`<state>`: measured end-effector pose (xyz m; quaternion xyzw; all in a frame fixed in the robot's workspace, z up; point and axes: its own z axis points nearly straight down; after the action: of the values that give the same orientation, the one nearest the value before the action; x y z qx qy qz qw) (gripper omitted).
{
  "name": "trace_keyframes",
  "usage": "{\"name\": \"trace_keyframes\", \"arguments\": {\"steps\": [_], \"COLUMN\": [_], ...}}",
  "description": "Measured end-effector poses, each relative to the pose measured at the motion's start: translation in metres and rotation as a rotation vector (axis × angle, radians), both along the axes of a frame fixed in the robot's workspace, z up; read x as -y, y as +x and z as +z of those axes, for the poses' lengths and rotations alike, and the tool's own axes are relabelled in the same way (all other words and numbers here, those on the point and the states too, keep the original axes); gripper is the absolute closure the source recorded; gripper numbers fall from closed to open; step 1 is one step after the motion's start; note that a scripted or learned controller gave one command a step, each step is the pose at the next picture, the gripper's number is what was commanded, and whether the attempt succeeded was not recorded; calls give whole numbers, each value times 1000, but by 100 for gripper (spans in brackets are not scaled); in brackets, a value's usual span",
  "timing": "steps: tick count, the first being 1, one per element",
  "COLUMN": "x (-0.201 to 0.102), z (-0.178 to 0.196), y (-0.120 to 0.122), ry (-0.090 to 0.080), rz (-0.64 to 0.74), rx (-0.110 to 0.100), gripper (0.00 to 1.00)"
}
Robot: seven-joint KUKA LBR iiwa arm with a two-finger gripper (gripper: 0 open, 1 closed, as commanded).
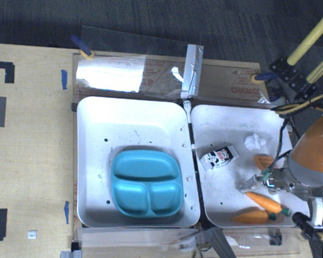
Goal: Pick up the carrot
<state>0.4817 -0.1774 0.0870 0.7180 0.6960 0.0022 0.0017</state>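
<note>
The grey arm (pixel 316 161) is seen entering from three o'clock, its orange band uppermost — the wrist is bent toward nine o'clock. The gripper (pixel 264 178) is held low; its fingers are not clearly resolved.

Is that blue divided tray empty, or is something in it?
Empty: the blue tray in the left bin shows bare compartments.

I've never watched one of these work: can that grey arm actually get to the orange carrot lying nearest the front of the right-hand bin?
Probably yes. The long orange carrot lies in the open on the right white bin's floor, with the pincer just above it. A second orange carrot lies close alongside and might crowd the grab.
</note>
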Motion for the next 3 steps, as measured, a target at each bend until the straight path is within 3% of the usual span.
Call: {"name": "trace_keyframes", "arguments": {"steps": [1, 2, 3], "x": [-8, -8, -8], "z": [0, 12, 11], "y": [0, 2, 2], "ry": [-5, -7, -7], "rz": [156, 157, 157], "rx": [1, 6, 5], "gripper": [0, 100, 0]}}
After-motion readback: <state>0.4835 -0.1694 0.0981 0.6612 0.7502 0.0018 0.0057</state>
